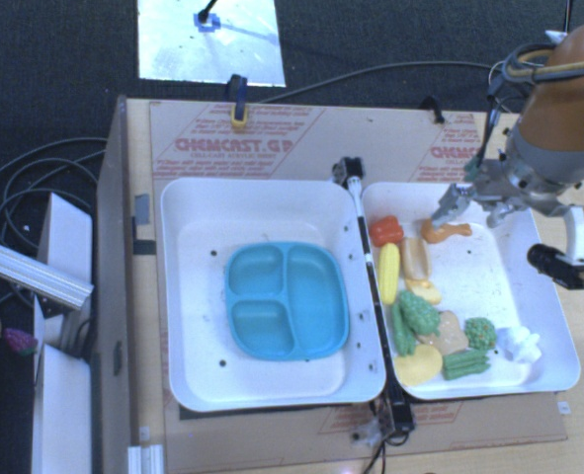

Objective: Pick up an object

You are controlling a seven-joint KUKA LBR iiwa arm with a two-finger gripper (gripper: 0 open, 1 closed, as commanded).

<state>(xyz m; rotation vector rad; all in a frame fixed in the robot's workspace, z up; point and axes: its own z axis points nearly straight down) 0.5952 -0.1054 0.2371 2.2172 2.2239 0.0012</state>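
In the left bin [193, 363] lies a blue tray [287, 299] with three sections, set near the bin's middle and a little toward the divider. Across the divider, the right bin [553, 363] holds my clutter of toy food, mostly along its left side: a red piece [386, 230] at the top, a yellow corn cob [388, 266] just under it with a pale piece [414, 259] beside it, then a green bunch [417, 312], a yellow piece [419, 365] at the near wall, a green pod [465, 364], a small broccoli [480, 332] and a white lump [519, 343] further right. An orange piece [446, 230] lies apart from these, near the bin's far wall — that is where my hand is. My gripper [479, 207] hangs low over the far part of the right bin, fingers spread, one tip [447, 205] just above the orange piece — I cannot tell whether it touches. Nothing sits between my fingers.
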